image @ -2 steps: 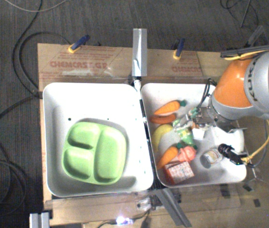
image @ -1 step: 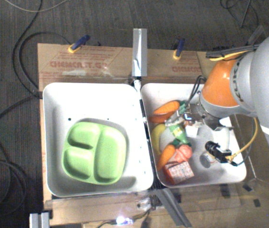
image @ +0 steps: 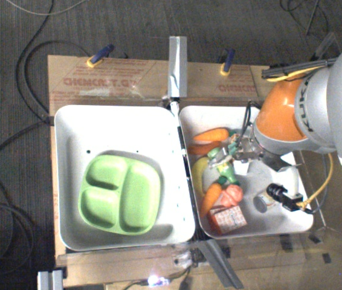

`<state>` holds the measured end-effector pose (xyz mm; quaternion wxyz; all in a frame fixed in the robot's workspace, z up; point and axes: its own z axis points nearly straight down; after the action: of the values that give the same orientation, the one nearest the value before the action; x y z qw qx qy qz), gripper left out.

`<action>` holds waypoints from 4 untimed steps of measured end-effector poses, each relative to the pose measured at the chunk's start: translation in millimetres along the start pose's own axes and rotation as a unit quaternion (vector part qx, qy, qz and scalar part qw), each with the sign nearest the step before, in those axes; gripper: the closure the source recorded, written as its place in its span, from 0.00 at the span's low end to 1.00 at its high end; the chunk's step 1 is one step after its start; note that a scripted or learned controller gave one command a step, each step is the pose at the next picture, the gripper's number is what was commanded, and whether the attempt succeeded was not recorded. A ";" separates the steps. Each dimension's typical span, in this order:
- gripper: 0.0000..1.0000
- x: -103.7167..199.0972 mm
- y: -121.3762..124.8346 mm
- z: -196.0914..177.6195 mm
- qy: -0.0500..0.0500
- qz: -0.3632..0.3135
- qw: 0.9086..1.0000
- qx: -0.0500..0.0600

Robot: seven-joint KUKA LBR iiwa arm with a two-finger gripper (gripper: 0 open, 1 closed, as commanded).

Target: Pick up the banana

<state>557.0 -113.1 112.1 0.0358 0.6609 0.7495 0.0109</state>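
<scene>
Holding a green plate (image: 121, 192), left bin (image: 68, 125), right bin (image: 292, 222) with banana (image: 200, 173), carrots (image: 211, 136), hand (image: 226, 156) state unclear.

Arm (image: 292, 116) reaches over banana (image: 200, 171) in right bin (image: 292, 222).

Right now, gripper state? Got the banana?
Gripper: low over the right bin's toy food beside the banana; grasp cannot be told.
</scene>
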 end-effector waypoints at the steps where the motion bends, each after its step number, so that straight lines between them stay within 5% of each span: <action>1: 0.00 1.1 0.2 0.1 0.001 -0.001 1.000 0.000; 2: 0.00 -0.9 6.8 0.7 0.002 -0.027 1.000 0.004; 3: 0.00 -3.8 36.9 3.3 0.009 0.033 0.999 0.011; 4: 0.00 4.6 11.9 0.3 0.004 -0.008 1.000 -0.003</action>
<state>568.2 -107.0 112.4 0.0354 0.6547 0.7549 0.0156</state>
